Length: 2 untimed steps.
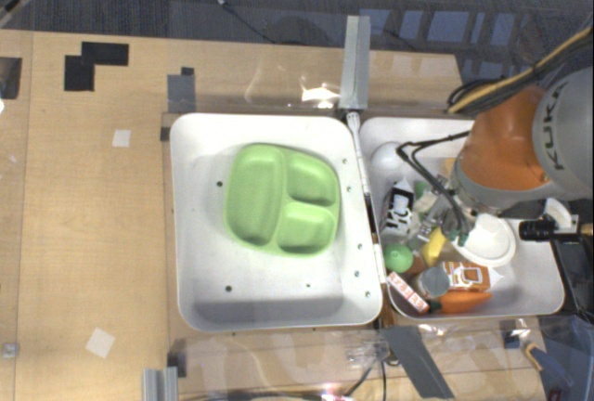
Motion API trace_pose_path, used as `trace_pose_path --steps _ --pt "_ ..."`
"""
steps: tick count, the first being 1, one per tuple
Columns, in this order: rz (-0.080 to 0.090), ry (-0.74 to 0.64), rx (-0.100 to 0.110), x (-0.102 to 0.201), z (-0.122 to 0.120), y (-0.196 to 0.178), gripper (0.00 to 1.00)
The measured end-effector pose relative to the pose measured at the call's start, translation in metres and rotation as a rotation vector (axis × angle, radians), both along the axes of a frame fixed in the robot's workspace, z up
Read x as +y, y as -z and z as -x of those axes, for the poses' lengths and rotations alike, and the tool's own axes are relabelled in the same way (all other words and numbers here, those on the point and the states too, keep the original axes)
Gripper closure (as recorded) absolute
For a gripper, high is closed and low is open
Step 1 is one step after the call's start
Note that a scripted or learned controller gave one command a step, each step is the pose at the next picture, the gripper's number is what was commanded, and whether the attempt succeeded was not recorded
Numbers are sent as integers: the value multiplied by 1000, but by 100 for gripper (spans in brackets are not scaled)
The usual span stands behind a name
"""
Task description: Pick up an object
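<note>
Over the right bin, the arm reaches down into a crowded pile.
Gripper sits low among clutter; I cannot tell its opening or any hold. At 6 o'clock of it lie a yellow piece, green ball and orange carton. 1 green divided tray fills the left bin, margins free along its walls.
</note>
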State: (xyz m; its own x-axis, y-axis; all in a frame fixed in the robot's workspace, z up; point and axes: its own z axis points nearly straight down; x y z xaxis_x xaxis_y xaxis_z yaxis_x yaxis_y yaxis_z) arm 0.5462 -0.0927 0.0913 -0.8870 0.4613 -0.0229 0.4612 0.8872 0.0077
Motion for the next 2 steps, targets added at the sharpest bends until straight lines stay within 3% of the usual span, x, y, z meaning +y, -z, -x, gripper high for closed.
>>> trace_pose_path --steps 1,2 --pt "4 -6 -17 0 -5 -15 100" --pt "4 -268 11 -40 -12 -133 100"
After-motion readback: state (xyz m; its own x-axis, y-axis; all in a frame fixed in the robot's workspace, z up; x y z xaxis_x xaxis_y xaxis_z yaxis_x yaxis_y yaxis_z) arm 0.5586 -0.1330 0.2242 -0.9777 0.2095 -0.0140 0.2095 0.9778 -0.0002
